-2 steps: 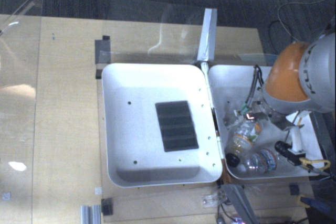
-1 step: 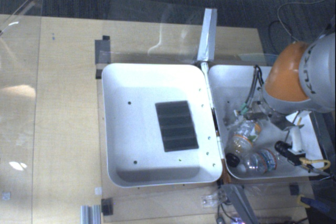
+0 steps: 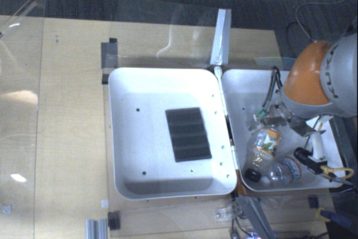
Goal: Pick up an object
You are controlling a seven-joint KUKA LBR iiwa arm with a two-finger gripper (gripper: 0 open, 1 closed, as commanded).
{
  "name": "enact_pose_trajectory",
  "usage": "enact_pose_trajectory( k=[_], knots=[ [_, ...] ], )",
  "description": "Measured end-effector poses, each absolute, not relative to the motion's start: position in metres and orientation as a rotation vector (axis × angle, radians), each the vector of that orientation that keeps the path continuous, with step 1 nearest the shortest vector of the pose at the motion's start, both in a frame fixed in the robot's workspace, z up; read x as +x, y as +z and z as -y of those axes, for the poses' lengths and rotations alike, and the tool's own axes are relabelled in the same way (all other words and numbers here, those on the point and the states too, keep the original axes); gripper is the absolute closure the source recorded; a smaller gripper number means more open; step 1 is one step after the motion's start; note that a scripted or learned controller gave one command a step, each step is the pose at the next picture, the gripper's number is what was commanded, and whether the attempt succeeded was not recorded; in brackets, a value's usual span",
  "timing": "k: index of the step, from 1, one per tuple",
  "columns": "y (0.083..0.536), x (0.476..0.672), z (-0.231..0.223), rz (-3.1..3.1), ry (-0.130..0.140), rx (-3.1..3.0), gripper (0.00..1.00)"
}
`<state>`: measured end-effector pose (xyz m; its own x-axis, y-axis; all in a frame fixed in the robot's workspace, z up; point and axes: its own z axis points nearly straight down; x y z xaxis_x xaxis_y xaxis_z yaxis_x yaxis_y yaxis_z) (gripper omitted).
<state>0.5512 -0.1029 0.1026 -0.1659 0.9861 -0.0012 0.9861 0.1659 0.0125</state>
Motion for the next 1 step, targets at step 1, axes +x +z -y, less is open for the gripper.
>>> enact_pose_trajectory(
  k=[1],
  knots=[
    [0.1862, 0.6264, 0.0634, -2.528, 0.006, 1.855, 1.0]
  ],
)
